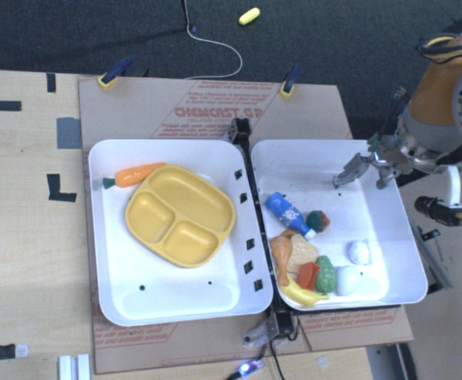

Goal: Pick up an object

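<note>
So the stuff to grab is all piled in the right bin (389, 212), mostly toward its near left corner. There's a blue bottle (286, 212) lying at a slant with its white cap pointing down-right, and a small red and green ball-ish thing (318, 220) just beside that cap. Below them sits a tan chicken-leg looking piece (282, 253) touching a piece of toast (302, 252), then a red pepper (307, 275), something green (326, 274), and a banana (302, 294) right at the near rim. Two white egg-like things, one (359, 252) on its own and one (346, 280) next to the green bit.

The gripper (361, 169) hangs over the far part of that bin, well apart from the pile, nothing between the jaws, which look spread apart and point left.

Left bin (104, 236) has a yellow divided tray (180, 214) with a carrot (136, 175) touching its far left edge. Both bins sit on cardboard (215, 109) on the table (25, 236), and a little yellow thing (249, 16) lies on the dark floor beyond
</note>
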Robot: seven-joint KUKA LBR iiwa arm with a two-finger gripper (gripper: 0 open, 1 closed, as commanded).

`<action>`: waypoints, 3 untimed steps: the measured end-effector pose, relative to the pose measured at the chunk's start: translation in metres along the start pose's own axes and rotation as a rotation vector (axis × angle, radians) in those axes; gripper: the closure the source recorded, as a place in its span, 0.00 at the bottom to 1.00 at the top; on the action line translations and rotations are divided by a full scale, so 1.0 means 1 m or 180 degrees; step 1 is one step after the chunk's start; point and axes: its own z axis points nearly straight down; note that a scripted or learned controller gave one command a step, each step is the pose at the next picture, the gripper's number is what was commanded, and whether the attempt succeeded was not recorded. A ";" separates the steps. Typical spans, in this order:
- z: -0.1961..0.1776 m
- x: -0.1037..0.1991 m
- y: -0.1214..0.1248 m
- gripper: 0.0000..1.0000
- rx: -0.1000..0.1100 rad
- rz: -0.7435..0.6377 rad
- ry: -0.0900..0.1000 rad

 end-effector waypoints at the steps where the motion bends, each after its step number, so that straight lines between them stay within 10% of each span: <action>1: -0.009 0.000 0.003 0.00 -0.0045 -0.0012 -0.0011; 3: 0.097 0.003 0.007 0.00 -0.0044 -0.0017 -0.0017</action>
